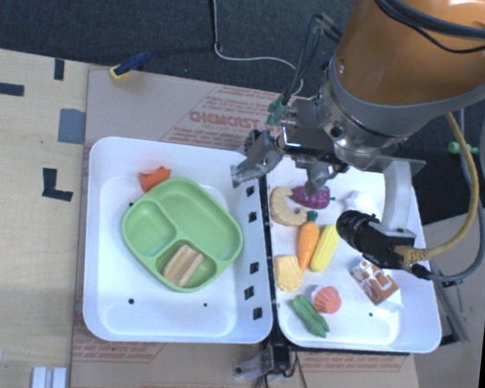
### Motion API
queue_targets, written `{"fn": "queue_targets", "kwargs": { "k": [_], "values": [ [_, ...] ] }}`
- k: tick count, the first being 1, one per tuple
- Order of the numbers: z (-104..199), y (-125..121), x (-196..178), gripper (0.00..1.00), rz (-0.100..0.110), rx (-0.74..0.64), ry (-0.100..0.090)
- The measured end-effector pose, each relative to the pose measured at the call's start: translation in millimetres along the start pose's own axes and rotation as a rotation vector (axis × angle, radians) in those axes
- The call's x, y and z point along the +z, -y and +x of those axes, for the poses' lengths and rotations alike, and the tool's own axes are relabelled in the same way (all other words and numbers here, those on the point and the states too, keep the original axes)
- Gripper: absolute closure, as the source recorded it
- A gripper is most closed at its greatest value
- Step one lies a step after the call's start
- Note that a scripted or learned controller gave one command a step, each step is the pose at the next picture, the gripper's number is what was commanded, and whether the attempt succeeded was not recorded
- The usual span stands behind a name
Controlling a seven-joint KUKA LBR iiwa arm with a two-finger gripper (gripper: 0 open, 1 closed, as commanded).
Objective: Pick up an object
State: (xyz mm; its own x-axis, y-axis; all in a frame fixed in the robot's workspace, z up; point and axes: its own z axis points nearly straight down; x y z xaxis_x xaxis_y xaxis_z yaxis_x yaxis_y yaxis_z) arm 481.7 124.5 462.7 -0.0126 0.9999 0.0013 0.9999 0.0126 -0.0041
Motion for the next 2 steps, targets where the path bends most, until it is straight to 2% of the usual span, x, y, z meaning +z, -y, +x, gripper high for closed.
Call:
{"fn": "queue_targets", "kwargs": {
  "k": [1, 2],
  "values": [
    [56.1, -2.3, -35.4, 0.0, -0.006, 0.005, 0.0],
    [91.0, -1.6, 89.8, 0.0, 0.011, 0.008, 0.007]
  ]
}}
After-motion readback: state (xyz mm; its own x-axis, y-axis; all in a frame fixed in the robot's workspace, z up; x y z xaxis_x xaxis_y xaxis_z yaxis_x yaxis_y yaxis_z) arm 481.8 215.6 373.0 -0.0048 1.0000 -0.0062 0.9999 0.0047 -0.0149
